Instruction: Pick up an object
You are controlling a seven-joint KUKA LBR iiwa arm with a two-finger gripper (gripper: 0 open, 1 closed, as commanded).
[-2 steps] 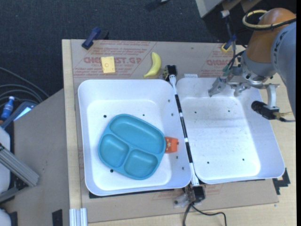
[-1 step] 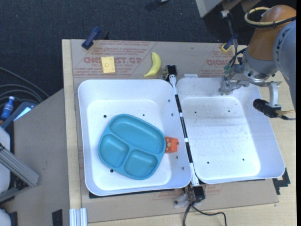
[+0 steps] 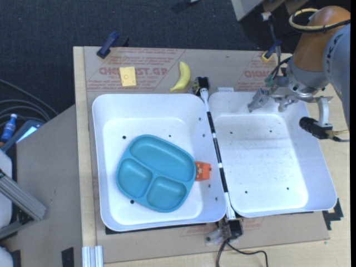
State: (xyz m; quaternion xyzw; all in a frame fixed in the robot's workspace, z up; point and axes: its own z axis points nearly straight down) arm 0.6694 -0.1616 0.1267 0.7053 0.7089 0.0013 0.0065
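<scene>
The pincer (image 3: 271,100) is hanging over the far edge of the right bin (image 3: 311,199), close to the bin's back wall, with the grey arm (image 3: 322,43) and its orange band reaching in from the right. Its two fingers are standing apart — spread open, with nothing between them.

The candidate objects are all lying to the left of the pincer, in the left bin (image 3: 105,121). The blue divided plate (image 3: 157,172) is sitting flat in the middle of that bin, its long axis running on a slant from far-left to near-right. A small orange object (image 3: 202,171) is resting just beside the plate's right rim, near the divider between the two bins — this is the item nearest the pincer.

The deciding relation is therefore lateral: the pincer is judged to need travel leftward across the divider and toward the camera before any descent. The plate's low, wide profile is likely offering poor purchase except at the rim.

A yellow banana (image 3: 181,77) is lying on the tabletop (image 3: 144,65) behind the left bin, outside both bins.
</scene>
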